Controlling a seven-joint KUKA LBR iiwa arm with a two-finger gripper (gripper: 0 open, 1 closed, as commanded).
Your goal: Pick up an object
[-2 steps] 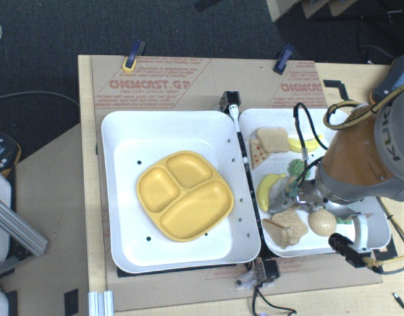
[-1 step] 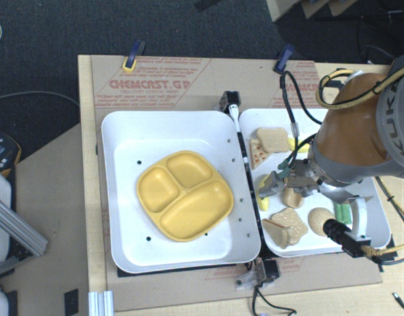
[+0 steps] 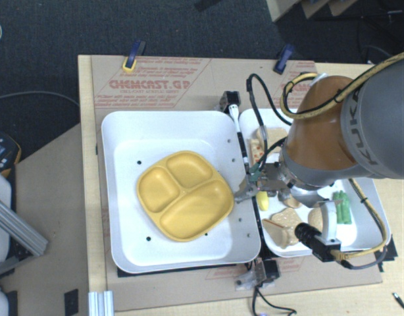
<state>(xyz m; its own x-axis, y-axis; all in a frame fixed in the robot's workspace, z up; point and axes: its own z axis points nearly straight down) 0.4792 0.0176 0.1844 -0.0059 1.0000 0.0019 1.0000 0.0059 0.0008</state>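
Plastic, cardboard and painted metal, as we see them

We see a yellow divided plate [image 3: 185,195] of smooth, softly glossy plastic lying in the left bin [image 3: 123,143], itself smooth white plastic with a slight sheen. The bench top [image 3: 156,81] looks like matt brown cardboard or paper printed in red. The arm [image 3: 360,130] has a smooth grey shell and a glossy orange band [image 3: 317,127]; the carpet [image 3: 57,18] looks dark, rough cloth.

Grey arm [image 3: 379,120] with an orange band [image 3: 320,120], looped in black and yellow cables [image 3: 271,91].
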